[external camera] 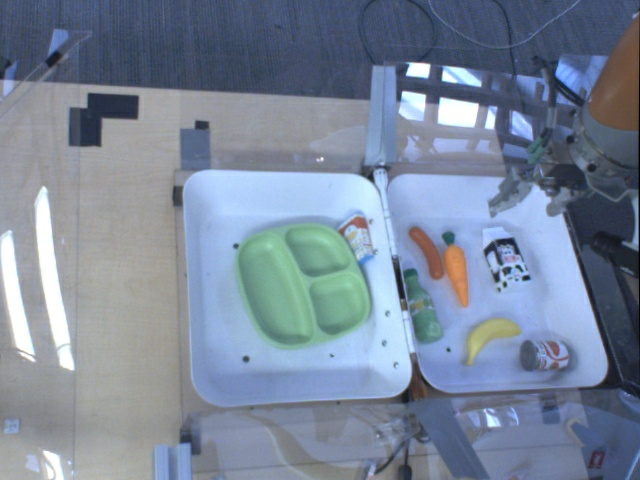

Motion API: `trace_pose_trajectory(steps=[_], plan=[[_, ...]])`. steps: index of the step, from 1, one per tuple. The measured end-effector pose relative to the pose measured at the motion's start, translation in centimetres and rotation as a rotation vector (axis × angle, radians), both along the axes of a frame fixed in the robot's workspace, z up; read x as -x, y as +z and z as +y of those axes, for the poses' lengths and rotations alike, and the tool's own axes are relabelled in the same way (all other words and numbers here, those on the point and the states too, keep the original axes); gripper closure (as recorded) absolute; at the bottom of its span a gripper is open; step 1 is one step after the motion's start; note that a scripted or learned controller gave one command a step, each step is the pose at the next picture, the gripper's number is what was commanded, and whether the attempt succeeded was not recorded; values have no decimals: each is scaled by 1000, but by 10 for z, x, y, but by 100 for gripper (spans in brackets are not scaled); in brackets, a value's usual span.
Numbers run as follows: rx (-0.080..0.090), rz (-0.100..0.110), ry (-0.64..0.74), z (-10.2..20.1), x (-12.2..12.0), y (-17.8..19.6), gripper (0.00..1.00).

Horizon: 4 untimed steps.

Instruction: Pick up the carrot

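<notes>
Nearest the camera, along the right bin's (pixel 590 368) front edge, a can (pixel 545 355) lies on its side in the right corner, with a banana (pixel 489 337) just beside it to the left. Left of those, a green bottle (pixel 422 308) lies against the wall shared with the left bin (pixel 205 368).

Further in, the carrot (pixel 456 271) lies loose near the middle of the right bin, green top pointing away from the camera, tip toward the banana. A red sausage (pixel 427 251) lies just beside it on the left, close but apart. To the carrot's right sits a small black-and-white carton (pixel 506 259), also apart from it.

Across the wall, a green divided plate (pixel 302 283) fills the middle of the left bin, and a small packet (pixel 358 236) leans at its far right corner.

Farthest back, the gripper (pixel 530 193) hangs over the right bin's far right corner, well apart from the carrot. Its fingers are spread and hold nothing. The arm's (pixel 612 118) orange band shows at the right edge. Behind the bins, the bench (pixel 130 268) carries a metal frame (pixel 450 98) and black cables (pixel 400 28).
</notes>
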<state>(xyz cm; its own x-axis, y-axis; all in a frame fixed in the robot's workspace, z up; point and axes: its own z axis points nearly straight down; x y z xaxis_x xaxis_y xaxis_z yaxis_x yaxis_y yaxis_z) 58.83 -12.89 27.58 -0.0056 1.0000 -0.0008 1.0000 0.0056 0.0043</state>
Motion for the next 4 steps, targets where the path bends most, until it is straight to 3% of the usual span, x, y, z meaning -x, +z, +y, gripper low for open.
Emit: trace_pose_trajectory(steps=[1, 2, 3, 4], plan=[[-1, 1, 41, 24, 19, -100, 0], [2, -6, 287, 27, 12, -187, 0], [3, -14, 289, 28, 10, -174, 100], [1, -3, 177, 63, 29, -90, 100]])
